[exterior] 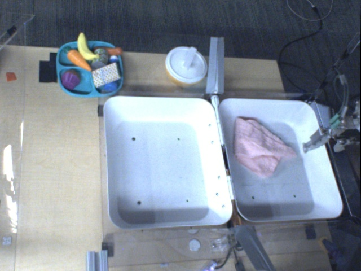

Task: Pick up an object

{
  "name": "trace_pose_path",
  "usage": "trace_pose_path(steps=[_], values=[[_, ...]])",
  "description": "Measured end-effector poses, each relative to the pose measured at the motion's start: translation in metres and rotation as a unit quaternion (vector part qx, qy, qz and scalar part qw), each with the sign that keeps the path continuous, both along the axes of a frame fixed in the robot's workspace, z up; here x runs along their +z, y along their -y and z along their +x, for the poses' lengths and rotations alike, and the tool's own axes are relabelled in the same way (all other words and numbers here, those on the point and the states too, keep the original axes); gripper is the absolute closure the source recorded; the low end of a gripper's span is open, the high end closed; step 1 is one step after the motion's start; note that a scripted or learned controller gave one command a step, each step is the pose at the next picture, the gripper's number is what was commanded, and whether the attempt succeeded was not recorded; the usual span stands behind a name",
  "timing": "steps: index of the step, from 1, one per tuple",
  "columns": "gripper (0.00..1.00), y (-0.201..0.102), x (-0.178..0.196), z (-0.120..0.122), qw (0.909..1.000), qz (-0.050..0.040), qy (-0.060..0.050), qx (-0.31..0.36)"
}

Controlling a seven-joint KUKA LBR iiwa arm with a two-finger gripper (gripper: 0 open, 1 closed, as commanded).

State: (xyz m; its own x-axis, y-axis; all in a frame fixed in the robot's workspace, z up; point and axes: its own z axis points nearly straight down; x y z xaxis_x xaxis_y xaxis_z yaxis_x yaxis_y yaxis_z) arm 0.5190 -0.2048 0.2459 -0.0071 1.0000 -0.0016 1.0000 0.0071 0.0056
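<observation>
A crumpled pink cloth (258, 147) lies in the left half of the right-hand shallow white bin (316, 208), well apart from the jaws at that bin's right rim (316, 141); whether they stand open or closed cannot be told. The left white bin (163, 213) adjoins it on the pale wooden counter (51, 179), where a blue compartment tray of toy food (89, 68) and a round white-lidded yellow container (186, 65) stand before dark carpet (169, 10).

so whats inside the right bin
A crumpled pink cloth lies in the right bin, toward its left half near the divider. Bare white floor with small holes surrounds it. Whatever may sit under the cloth is covered, so that cannot be told.
</observation>
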Motion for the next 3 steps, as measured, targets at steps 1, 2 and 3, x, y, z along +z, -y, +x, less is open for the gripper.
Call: trace_pose_path(steps=[1,2,3], values=[[0.0,-0.031,-0.093,0.049,0.9996,0.0003,-0.001,0.029],[0.0,-0.032,-0.154,0.088,0.9969,-0.0012,0.005,0.079],[0.0,-0.07,-0.154,0.095,0.9885,-0.0027,0.006,0.151]])
